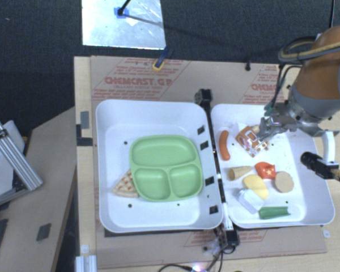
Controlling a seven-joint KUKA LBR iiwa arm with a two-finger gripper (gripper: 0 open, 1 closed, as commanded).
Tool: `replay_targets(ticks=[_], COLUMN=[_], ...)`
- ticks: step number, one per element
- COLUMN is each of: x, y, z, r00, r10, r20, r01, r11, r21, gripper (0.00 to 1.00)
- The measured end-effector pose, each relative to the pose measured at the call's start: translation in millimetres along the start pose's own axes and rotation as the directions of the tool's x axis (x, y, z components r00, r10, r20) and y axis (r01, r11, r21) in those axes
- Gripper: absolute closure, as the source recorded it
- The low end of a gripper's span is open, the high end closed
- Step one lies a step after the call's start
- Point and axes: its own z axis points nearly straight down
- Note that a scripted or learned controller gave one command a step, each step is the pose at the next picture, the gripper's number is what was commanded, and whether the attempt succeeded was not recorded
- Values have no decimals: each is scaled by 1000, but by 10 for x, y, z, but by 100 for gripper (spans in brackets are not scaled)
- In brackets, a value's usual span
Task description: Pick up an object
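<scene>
The right bin (320, 205) holds several toy foods: an orange-red sausage (224, 144), a brown-and-white waffle-like piece (250, 140), a cone (239, 172), a red piece (265, 169), a yellow piece (255, 185), a round tan disc (284, 181), a white block (249, 199) and a green bean (273, 212). My gripper (268, 126) hangs low over the bin's back part, right at the waffle-like piece's upper right edge. Nothing shows between its fingers.
The left bin (110, 152) holds a green divided plate (163, 168) and a pizza slice (124, 185) against the plate's lower left. A black divider (211, 157) runs between the bins. A shiny sheet (123, 16) lies beyond the bench's far edge.
</scene>
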Motion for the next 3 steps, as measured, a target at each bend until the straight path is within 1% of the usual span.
replay_targets(ticks=[1,2,3], x=[383,720,587], y=[-301,-523,-491], z=[116,92,-76], r00=[1000,1000,1000], r10=[0,0,8], r20=[0,0,2], r01=[0,0,-8], r11=[1000,1000,1000], r21=[2,1,-3], gripper=[100,100,100])
